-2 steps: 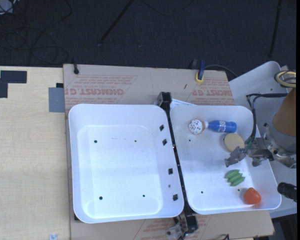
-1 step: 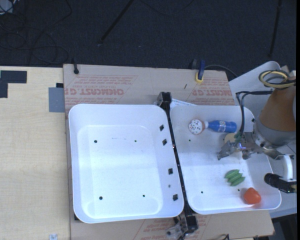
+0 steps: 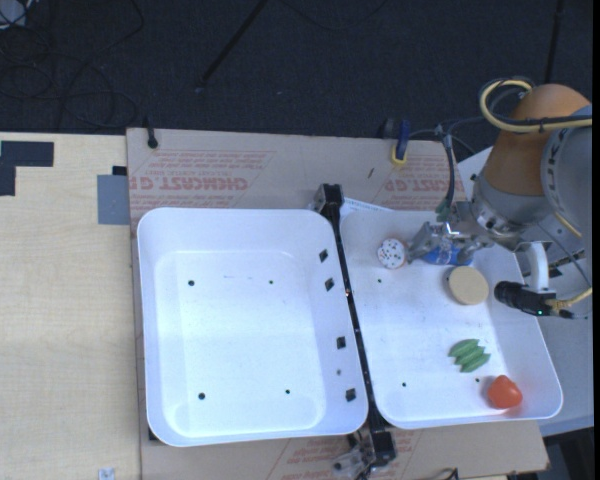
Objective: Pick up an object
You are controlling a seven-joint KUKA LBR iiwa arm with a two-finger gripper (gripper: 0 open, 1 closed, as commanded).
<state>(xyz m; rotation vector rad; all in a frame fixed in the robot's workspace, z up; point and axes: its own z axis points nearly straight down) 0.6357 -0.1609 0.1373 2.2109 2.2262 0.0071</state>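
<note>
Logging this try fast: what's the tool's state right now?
Tool: cannot be told; it sits low in the right bin, by a blue object.

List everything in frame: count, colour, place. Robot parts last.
white bins: 2, white, side by side on the bench; every loose item is in the right one
dotted ball: 1, white with dark spots, right bin, far left part
blue item: 1, blue, right bin far side, at the gripper; identity unclear
round disc: 1, tan, right bin, centre right
green item: 1, green, right bin, near right
red item: 1, red-orange, right bin, near right corner
cardboard sheet: 1, brown with red print, under the bins
gripper: 1, metallic, over the right bin's far side
arm: 1, grey with orange band, entering from the right
</note>
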